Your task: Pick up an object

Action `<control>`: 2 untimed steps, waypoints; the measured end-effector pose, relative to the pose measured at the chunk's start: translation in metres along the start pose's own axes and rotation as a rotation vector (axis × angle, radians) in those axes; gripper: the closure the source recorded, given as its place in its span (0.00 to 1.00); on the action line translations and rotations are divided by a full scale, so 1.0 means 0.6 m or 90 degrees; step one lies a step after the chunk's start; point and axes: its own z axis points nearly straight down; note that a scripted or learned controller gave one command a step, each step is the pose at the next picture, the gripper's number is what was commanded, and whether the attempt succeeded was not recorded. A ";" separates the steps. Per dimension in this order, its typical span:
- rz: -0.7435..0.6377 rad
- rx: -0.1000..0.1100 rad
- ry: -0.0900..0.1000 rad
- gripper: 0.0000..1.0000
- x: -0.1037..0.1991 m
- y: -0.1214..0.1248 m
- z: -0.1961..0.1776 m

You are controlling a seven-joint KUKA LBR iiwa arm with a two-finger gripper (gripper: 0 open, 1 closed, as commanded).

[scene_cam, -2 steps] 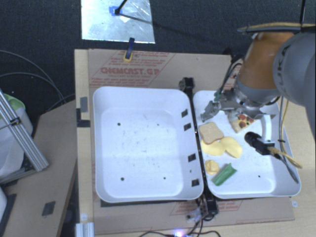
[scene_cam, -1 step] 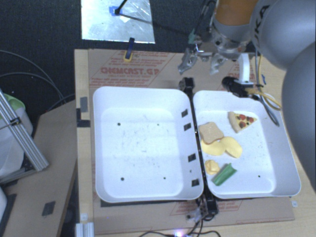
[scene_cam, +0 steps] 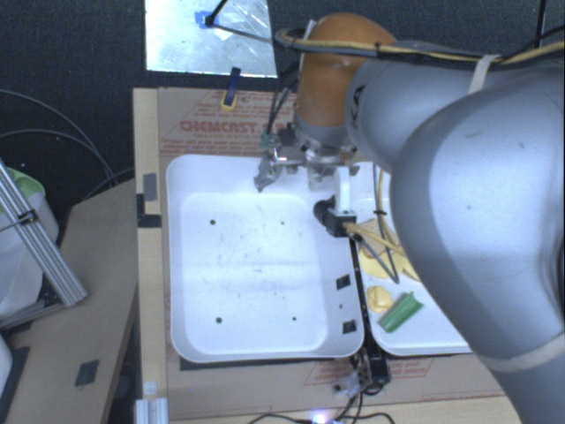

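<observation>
Over the far rim of the left bin (scene_cam: 185, 237) hangs the gripper (scene_cam: 291, 177), below the orange band (scene_cam: 340, 42) of the arm (scene_cam: 459, 148). Two metal fingers (scene_cam: 264, 177) point down at the bin's upper edge — spread or pressed together, cannot tell at this angle; nothing seen between them.

Left bin: white floor bare but for a few dark specks, rounded rims all round, wide open room from the far wall to the near wall. Near rim sits just inside the edge of the cardboard sheet (scene_cam: 168, 131) under both bins.

Right bin (scene_cam: 424, 338): mostly hidden under the grey arm. Visible along its left part — a green block (scene_cam: 400, 312) lying tilted, a yellow piece (scene_cam: 380, 298) touching or just beside it, and pale yellow sticks (scene_cam: 384, 246) further back near the dividing rims. Little free room there; arm overhead crowds it. Black clips (scene_cam: 346, 303) on the seam between the two bins.

Writing: red print "CHEMCAST" on the cardboard behind the left bin, partly cut off by the gripper. Further red print on the near cardboard edge, too small to read.

Beyond the cardboard: a shiny metal plate (scene_cam: 207, 25) with a blue mark, a small blue-and-yellow object (scene_cam: 231, 88) at its near edge. Aluminium rails (scene_cam: 35, 237) at the left.
</observation>
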 end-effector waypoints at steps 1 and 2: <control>0.002 -0.002 -0.001 0.00 0.060 -0.026 0.121; 0.008 -0.002 -0.002 0.00 -0.018 -0.117 0.114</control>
